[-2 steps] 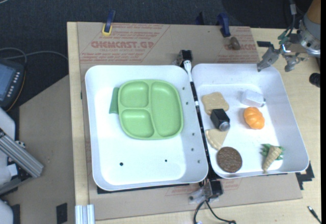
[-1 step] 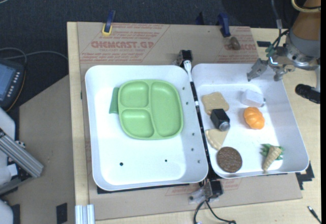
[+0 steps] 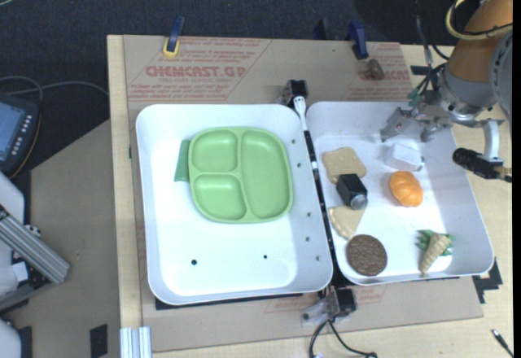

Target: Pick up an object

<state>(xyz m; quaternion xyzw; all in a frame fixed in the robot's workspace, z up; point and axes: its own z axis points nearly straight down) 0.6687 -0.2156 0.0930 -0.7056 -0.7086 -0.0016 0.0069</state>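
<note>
The right bin point(image 3: 472, 218) holds the loose pieces. A white block point(image 3: 404, 154) lies near its far edge. Just nearer, an orange point(image 3: 405, 188) sits toward the right side. A slice of toast point(image 3: 343, 162) lies by the left wall, a small black cylinder point(image 3: 352, 190) touching its near edge, a pale wedge point(image 3: 345, 220) below that. A brown round patty point(image 3: 366, 255) and a corn cob point(image 3: 433, 248) lie along the near edge.
</note>
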